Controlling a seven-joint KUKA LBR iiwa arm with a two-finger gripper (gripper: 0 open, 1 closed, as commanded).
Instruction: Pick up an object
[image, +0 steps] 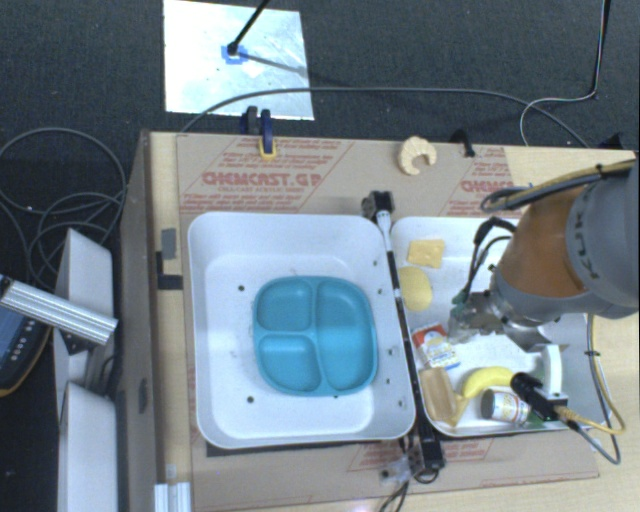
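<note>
My gripper (462, 325) hangs low over the right bin (452, 232), near its middle. Just left and below it lies a red-and-white packet (436, 347), so close that I cannot tell whether they touch. I cannot tell how the gripper stands or whether it has hold of anything. A lemon (416, 290) sits up-left of it, a banana (484, 380) below it. The left bin (215, 245) holds a blue tray (314, 333).
</note>
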